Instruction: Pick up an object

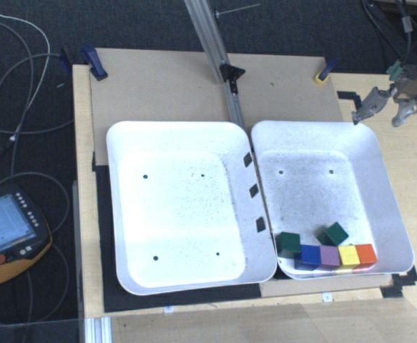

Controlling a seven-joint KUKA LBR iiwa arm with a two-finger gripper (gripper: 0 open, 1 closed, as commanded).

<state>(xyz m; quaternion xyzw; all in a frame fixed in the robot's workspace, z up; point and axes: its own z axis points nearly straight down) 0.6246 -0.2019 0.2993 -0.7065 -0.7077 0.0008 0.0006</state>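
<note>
Nothing is picked yet: my tool hangs spread and empty beyond the right bin's far corner, well apart from the blocks huddled against its near wall.

Counter: matt, pale, wood-like board, smooth, unvarnished in look. Left bin and right bin: white, plastic in look, with a slight sheen at the rims; floors speckled with fine dark marks. Blocks in the right bin, green, dark green, blue, purple, yellow, orange: matt, evenly coloured faces, material cannot be told. Slanted rail at the far side: bare, ribbed, silvery metal. Tool: dull grey metal. Floor: dark, rough carpet weave.
</note>
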